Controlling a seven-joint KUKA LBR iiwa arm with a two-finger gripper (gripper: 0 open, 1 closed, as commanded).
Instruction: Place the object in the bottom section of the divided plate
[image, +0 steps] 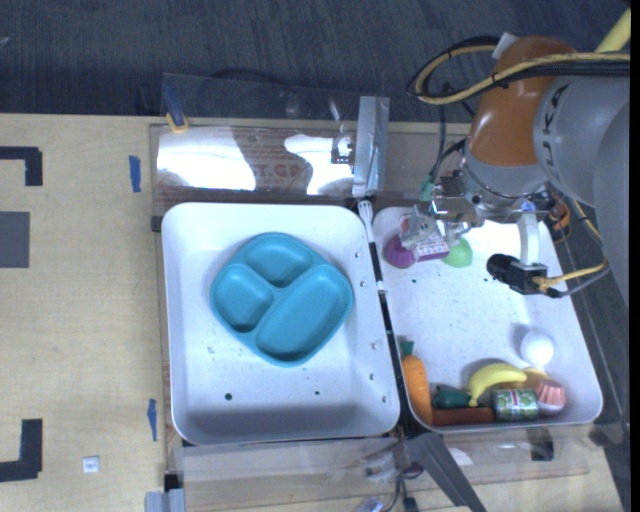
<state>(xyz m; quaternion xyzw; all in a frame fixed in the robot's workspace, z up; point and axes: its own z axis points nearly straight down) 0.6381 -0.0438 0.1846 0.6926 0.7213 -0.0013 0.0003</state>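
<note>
A blue divided plate (281, 296) lies in the middle of the left bin (190, 380), with two small sections at its top and left and one large section at its lower right. My gripper (428, 236) is down in the far left corner of the right bin (470, 310). A purple object (399, 255) sits right under its left side and a green object (459, 255) under its right side. The wrist hides the gripper's tips, so a hold on either object is not visible.
Along the right bin's near edge lie a carrot (415, 384), a banana (497, 376), a green and red can (516, 403) and a pink item (553, 397). A white egg (538, 349) sits above them. A black fitting (514, 270) on a yellow cable hangs off the arm.
</note>
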